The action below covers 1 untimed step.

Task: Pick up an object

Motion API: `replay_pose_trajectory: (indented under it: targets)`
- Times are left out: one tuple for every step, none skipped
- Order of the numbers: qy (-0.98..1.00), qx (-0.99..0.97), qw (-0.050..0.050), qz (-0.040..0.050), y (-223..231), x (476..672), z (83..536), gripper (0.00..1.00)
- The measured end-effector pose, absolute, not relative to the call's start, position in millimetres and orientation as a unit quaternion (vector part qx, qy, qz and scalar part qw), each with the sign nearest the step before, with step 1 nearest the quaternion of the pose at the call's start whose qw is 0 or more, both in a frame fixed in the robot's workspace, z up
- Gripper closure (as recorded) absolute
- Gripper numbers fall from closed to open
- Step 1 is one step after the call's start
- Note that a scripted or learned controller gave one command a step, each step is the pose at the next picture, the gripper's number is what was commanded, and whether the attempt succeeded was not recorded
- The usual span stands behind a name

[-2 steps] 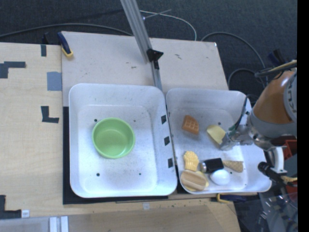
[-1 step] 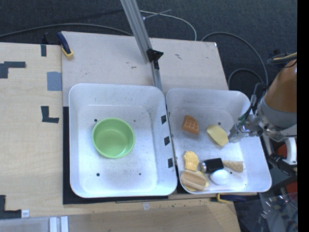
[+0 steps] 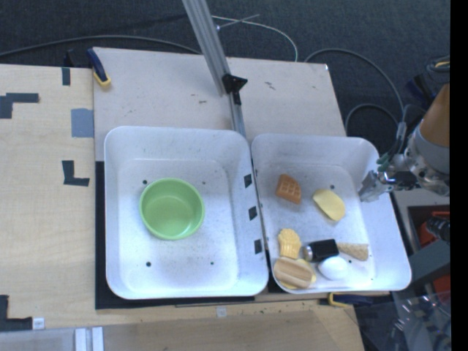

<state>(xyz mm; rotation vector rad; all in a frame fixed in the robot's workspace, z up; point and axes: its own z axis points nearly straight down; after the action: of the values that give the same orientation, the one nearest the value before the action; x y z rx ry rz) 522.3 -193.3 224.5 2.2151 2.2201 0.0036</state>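
The right bin holds several small items: a brown waffle piece, a yellow wedge, a yellow corn-like piece, a black and silver object, a white egg shape, a tan bun and a beige wedge. My gripper hangs over the right bin's right rim, to the right of the yellow wedge and apart from it. Nothing shows between its fingers.
The left bin holds a green bowl. A grey metal pole runs from the top down to the wall between the bins. Cables lie on the dark floor behind, and a blue and yellow clamp sits at the bench's back left.
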Motion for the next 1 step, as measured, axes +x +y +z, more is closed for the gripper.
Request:
replay_pose_trajectory:
  targets:
    - [0.708,0.706,0.002,0.0006,-193.2,523.4,263.3,1.00]
